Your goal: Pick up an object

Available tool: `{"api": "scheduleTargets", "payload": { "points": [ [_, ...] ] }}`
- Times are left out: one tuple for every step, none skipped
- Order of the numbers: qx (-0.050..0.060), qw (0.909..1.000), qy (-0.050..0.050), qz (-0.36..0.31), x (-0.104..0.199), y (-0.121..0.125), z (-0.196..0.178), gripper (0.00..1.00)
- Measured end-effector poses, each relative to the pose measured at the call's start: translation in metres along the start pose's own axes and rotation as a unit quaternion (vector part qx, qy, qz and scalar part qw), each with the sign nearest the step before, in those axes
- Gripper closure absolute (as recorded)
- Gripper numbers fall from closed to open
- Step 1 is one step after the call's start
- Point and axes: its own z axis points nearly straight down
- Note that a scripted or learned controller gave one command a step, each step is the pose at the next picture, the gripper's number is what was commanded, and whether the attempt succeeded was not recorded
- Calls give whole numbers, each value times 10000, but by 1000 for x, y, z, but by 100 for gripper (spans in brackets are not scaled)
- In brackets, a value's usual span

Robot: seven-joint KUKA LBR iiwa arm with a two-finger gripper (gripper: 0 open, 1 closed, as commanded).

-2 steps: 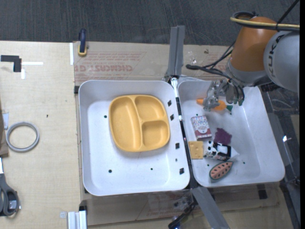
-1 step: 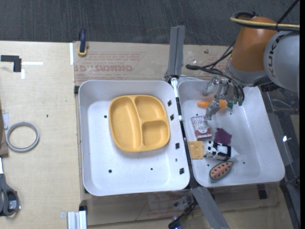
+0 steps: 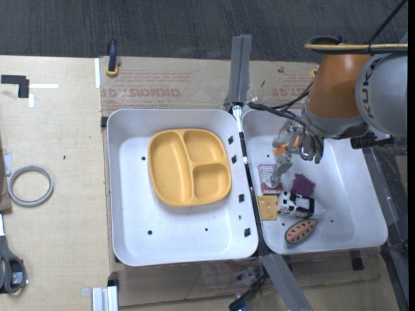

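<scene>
Grey arm's gripper (image 3: pixel 283 173) hangs low in the right bin (image 3: pixel 363 199), over the small red-and-white card (image 3: pixel 266 175). Can't tell whether the fingers are apart or together. Looks like the approach step, nothing gripped. Candidates cluster just below: purple lump (image 3: pixel 303 186), black-and-white toy (image 3: pixel 296 205), tan cracker (image 3: pixel 267 207). Next: descend, close.

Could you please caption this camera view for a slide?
Gripper poised above small objects in right bin; yellow divided plate in left bin.

Only readable bit is "KUKA" on my grey arm (image 3: pixel 389 86); the red print on the cardboard strip (image 3: pixel 168 86) at the tabletop's far edge is too blurry.
</scene>
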Motion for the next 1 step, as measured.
{"api": "scheduleTargets", "payload": {
  "points": [
    [12,9946,28,1038,-34,-5,-62,0]
  ]
}}
